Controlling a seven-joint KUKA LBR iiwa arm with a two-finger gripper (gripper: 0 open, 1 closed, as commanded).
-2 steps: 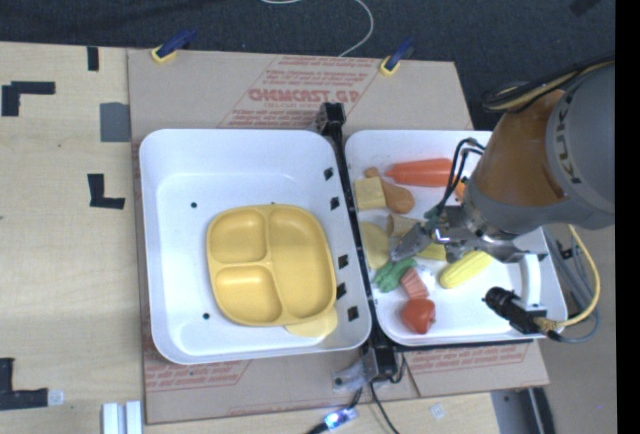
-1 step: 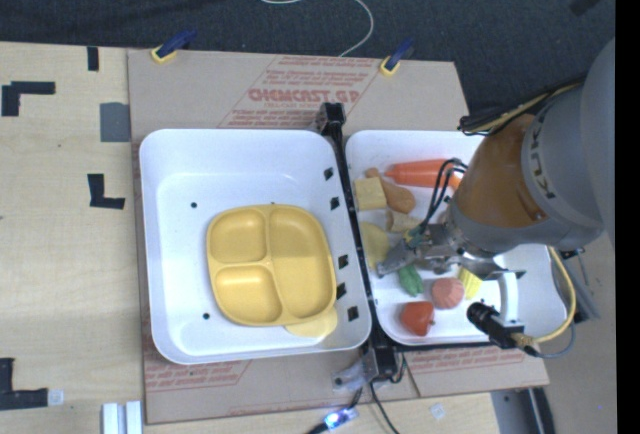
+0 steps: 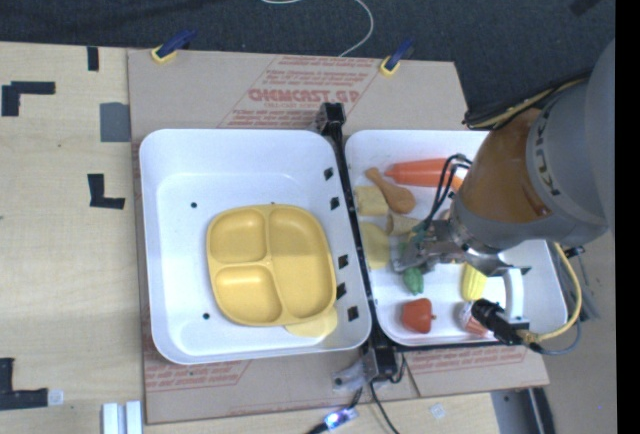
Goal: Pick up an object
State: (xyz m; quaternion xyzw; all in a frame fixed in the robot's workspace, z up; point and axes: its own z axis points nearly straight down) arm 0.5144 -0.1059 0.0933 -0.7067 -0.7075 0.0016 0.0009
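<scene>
In the right bin (image 3: 545, 317) lie small toy foods — one orange carrot (image 3: 420, 171), one tan drumstick (image 3: 390, 188), one red pepper-like piece (image 3: 418, 315), one yellow piece (image 3: 473, 282), a pale yellow slice or two beside the divider. The left bin (image 3: 165, 222) bears one yellow divided plate (image 3: 270, 262). The gripper (image 3: 418, 257) sits low among the foods over a green piece (image 3: 412, 277) — I cannot tell how its tip stands, or whether it holds anything.

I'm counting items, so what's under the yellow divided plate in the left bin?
A pale yellow piece pokes out from under the yellow divided plate at its near right edge. The plate covers the rest of it.
</scene>
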